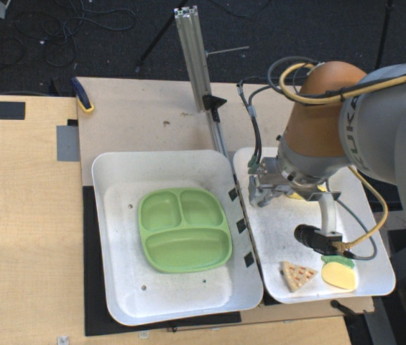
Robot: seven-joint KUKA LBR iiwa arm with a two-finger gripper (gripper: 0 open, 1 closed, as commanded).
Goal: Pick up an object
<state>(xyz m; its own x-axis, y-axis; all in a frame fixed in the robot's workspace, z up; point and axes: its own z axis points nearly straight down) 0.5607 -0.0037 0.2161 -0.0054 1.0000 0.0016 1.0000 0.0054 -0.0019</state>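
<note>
My gripper [261,191] hangs low over the far left part of the right bin [278,239], close to the wall between the bins. Nothing can be seen held in it. A toy pizza slice [298,275] lies near the bin's front edge. Just to its right rests a yellow fruit with a green top [339,274]. A bit of another yellow thing [297,194] peeks out from under the wrist, mostly hidden. In the left bin [116,192] lies a green divided plate [185,229].
An aluminium post [196,60] rises behind the bins, near their shared wall. A small blue and yellow tool [82,96] lies on the bench at the back left. Light wooden board covers the left side.
</note>
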